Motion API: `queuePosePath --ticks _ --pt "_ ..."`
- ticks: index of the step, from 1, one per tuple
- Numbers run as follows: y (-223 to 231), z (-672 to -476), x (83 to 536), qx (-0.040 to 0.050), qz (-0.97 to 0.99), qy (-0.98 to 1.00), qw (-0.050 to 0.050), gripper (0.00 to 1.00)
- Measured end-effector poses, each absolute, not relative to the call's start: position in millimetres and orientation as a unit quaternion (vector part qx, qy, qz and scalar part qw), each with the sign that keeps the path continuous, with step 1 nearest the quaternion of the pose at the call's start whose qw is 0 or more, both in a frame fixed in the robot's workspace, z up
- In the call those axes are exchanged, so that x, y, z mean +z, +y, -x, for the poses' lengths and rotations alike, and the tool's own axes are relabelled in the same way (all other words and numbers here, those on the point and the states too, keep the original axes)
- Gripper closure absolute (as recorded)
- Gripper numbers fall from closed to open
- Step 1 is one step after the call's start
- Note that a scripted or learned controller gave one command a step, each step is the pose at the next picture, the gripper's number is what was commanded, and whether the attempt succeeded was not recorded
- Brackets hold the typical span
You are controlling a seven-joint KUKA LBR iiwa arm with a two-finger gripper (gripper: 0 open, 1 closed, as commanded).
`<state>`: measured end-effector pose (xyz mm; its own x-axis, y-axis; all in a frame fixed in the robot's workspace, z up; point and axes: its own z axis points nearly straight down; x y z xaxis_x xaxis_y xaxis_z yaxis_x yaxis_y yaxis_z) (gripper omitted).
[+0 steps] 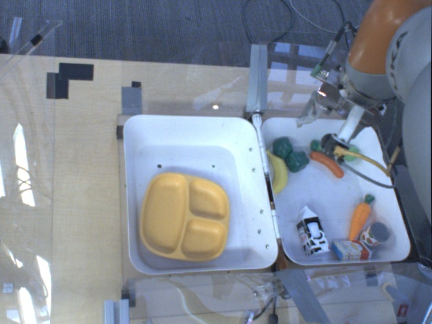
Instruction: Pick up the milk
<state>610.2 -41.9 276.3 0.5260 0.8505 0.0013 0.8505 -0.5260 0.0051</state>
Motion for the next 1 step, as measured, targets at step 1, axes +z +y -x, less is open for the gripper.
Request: queuePosePath --ticks 1 --pt "-32.2 -537.3 184.0 0.0004 -0.881 0.474 0.000 0.00"
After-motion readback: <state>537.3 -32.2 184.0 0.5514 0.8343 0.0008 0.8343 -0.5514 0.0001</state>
